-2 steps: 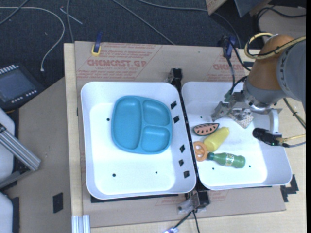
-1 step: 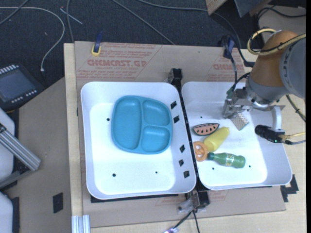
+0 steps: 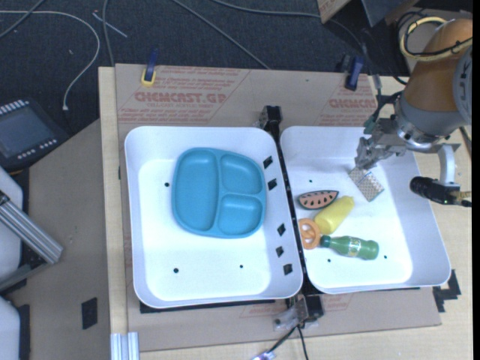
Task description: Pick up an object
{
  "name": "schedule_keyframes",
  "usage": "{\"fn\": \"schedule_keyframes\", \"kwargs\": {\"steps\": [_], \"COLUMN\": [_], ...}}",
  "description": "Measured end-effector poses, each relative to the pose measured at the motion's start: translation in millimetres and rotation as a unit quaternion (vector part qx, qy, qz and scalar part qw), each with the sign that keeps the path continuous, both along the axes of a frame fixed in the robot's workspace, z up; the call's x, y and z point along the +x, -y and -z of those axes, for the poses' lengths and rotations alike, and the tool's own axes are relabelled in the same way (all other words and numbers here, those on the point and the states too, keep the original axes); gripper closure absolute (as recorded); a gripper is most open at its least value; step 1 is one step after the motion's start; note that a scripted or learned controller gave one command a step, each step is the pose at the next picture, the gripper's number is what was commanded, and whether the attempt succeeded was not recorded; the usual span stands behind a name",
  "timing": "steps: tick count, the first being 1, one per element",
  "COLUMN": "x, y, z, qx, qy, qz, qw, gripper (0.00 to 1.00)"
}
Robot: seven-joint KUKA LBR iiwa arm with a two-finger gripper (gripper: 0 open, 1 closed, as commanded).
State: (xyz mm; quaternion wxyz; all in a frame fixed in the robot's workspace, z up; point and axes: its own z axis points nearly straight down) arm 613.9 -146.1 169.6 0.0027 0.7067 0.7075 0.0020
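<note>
A blue divided plate [image 3: 219, 192] lay in the left bin [image 3: 142, 223]. In the right bin [image 3: 420, 238], at its seven o'clock, clustered a green bottle [image 3: 349, 247], yellow bottle [image 3: 334, 214], watermelon slice [image 3: 317, 199] and pretzel [image 3: 308, 232]. The gripper [image 3: 367, 172] hung at twelve o'clock, apparently pinching a small grey perforated piece [image 3: 367, 184]; a slow, vertical lift would probably serve best.

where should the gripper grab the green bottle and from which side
Probably across the middle of the green bottle, coming straight down from above. It lies on its side in the right bin, long axis roughly left-right, so the fingers should close across its narrow width. Its right end is free; the yellow bottle and the orange piece crowd its cap end.
</note>
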Motion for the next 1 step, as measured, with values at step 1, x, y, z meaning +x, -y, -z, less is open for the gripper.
{"fn": "schedule_keyframes", "kwargs": {"steps": [1], "x": [1.8], "y": [0.1], "z": [-55.1], "qx": [-0.0003], "qy": [0.001], "qz": [0.000], "qw": [1.0000], "gripper": [1.00]}}
